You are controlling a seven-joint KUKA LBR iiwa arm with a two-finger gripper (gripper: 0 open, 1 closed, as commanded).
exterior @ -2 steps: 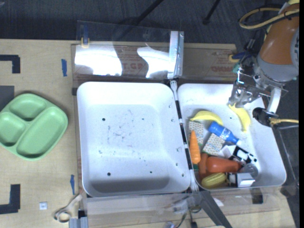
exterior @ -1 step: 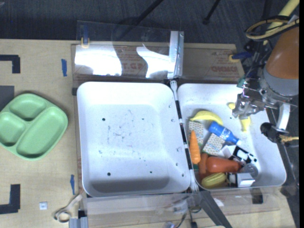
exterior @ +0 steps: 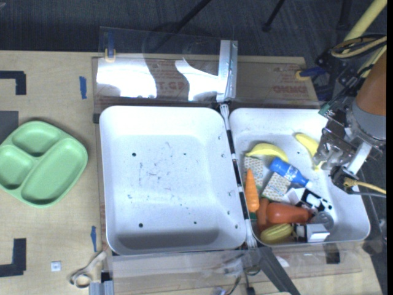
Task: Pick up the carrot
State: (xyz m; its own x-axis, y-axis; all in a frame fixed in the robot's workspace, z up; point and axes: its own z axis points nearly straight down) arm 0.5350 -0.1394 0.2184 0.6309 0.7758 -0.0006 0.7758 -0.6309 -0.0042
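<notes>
The gripper [exterior: 331, 158] hangs over the right bin [exterior: 356, 226] near its right wall, but glare and cabling blur its tip, so I cannot tell whether it is open or closed; nothing shows held in it. Behind it the grey arm [exterior: 371, 112] with its orange band reaches in from the right. Just left of the gripper lie a yellow banana [exterior: 306, 143] and a blue bottle [exterior: 288, 172], and beyond them a second yellow fruit [exterior: 264, 150]. The carrot [exterior: 251, 190], slim and orange, lies lengthwise at the bin's left wall, right against the divider, well apart from the gripper. A larger red-orange vegetable [exterior: 285, 212] sits touching or nearly touching its lower end, with a yellow piece [exterior: 276, 232] below that. The left bin [exterior: 116, 128] and a green tray [exterior: 40, 163] on the desk [exterior: 49, 72] stand aside. The risks, as I judge them: the wall crowds the carrot, so one side of the grasp may strike the rim or divider; the red-orange neighbour could be taken by mistake, being similar in colour; and crossing the heap could snag the bottle or banana.
</notes>
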